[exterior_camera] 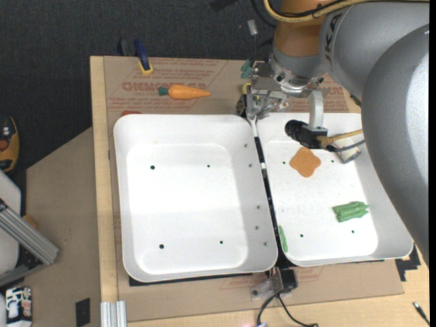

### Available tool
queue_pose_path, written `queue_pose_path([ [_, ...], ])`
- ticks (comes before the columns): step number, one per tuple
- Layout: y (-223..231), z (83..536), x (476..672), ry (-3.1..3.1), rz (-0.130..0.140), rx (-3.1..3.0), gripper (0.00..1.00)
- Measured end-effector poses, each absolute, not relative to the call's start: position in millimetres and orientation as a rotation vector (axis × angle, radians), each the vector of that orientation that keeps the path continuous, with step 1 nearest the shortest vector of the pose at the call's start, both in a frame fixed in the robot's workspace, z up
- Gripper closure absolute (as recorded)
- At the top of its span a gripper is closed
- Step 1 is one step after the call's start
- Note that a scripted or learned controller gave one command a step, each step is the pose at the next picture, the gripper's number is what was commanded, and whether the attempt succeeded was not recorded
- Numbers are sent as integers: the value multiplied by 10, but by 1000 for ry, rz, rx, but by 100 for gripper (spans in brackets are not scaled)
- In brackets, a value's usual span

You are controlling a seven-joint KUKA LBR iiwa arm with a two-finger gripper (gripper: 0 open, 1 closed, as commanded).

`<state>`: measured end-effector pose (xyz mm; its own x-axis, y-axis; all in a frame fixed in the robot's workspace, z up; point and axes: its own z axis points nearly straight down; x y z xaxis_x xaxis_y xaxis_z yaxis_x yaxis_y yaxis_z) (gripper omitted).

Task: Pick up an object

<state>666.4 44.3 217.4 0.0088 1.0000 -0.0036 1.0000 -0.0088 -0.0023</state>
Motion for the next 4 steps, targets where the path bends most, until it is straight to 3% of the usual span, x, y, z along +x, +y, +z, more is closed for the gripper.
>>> queue_pose_path([
  [1, 1531, 3910, 6672, 2225, 32, 2201, 100],
  [2, 2251, 3123, 6304, 2235, -10, 2218, 100],
  [3, 1179, 3079, 6120, 2213, -9, 2232, 100],
  [4, 2318, 2418, 6072, 2237, -7, 2215, 100],
])
